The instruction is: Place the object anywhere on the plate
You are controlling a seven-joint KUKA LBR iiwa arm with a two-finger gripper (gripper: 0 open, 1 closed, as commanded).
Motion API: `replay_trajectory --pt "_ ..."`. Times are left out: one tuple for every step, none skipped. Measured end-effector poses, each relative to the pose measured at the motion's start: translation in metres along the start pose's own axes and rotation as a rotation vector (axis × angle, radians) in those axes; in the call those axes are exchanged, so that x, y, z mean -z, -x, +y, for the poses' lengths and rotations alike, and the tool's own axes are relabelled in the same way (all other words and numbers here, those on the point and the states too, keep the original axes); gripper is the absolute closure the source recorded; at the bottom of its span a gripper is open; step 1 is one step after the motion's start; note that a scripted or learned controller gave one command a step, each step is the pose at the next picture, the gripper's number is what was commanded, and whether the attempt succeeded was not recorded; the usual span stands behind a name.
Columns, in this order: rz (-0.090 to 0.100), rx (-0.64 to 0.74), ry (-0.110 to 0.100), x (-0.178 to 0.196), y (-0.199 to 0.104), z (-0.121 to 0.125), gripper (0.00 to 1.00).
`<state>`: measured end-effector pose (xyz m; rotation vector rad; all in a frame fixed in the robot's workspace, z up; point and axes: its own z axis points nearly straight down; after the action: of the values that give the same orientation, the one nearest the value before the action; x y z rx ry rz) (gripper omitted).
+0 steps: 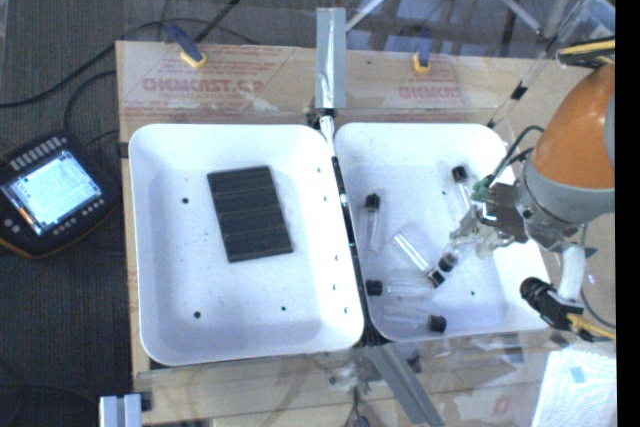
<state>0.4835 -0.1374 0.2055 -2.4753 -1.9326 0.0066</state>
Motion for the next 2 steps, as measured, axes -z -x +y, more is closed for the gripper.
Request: replay_trajectory --pt "0.001 -0.056 0.000 0.033 -0.085 0.018 1.00" --pt "0.000 0.106 0.000 0.034 -0.155 0.000 1.00"
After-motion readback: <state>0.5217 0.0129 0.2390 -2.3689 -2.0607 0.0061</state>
